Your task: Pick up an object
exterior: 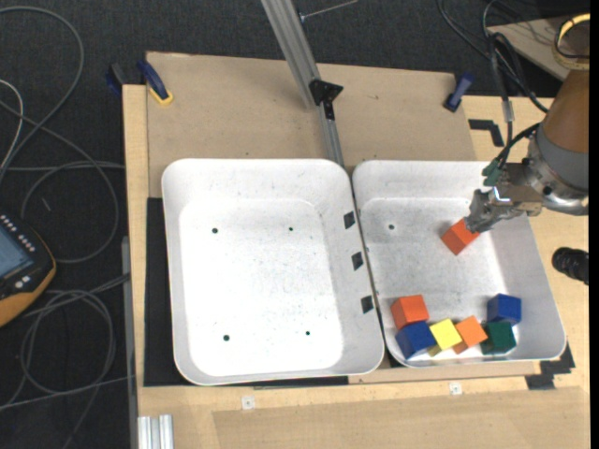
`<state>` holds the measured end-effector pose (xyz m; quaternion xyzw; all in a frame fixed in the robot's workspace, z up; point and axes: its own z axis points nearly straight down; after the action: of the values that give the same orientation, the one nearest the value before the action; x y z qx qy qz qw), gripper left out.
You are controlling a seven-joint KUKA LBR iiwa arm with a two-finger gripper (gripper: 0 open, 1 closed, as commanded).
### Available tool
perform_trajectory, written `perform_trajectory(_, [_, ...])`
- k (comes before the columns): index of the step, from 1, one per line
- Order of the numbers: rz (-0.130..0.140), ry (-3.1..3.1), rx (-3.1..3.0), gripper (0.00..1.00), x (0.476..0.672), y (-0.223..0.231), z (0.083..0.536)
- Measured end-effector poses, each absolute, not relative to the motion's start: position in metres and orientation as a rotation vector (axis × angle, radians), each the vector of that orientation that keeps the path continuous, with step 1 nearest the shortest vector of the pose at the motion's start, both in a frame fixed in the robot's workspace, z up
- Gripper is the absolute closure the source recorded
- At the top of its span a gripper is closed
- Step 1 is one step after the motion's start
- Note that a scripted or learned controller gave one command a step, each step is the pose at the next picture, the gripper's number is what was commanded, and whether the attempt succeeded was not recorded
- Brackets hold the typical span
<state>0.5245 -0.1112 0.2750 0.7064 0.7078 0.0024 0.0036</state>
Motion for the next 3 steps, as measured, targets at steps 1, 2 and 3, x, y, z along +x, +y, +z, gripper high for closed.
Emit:
perform_trajectory(1, [0.002, 2.23, 2.216, 1.0, 0.525, -0.063, 0.273])
perform_trajectory(2, [0.0, 2.232, 2.217, 1.0, 0.518, -0.01, 0.252])
perform_trajectory(3, [-0.001, 2.232, 2.218, 1.0, 0.503, 0.037, 0.237])
